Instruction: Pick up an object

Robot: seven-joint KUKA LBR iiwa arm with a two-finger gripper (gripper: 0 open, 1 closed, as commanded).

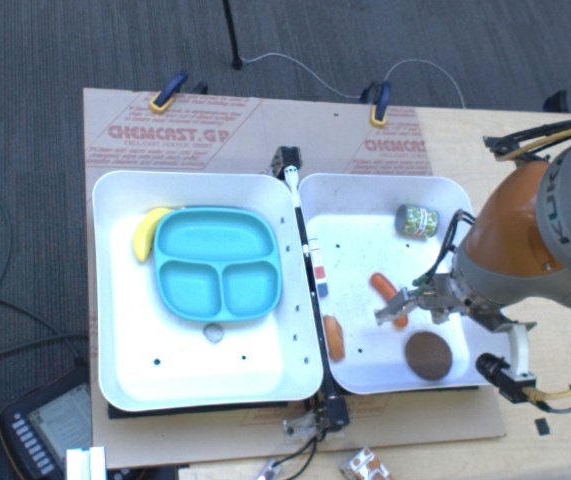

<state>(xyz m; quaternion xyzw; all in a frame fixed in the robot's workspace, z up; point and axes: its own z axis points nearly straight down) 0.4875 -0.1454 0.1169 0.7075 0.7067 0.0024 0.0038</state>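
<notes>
A small orange carrot (387, 290) lies slanted in the right bin (365, 208), near its middle. The arm (525, 238) reaches in from the right, its gripper (397, 310) low at the carrot's lower end; whether it grips anything I cannot tell. A brown disc (429, 355) sits just below, a sausage (334, 337) by the left wall, a green can (418, 221) farther up. In the left bin (125, 368) rest a blue tray (218, 265) and banana (146, 232).
</notes>
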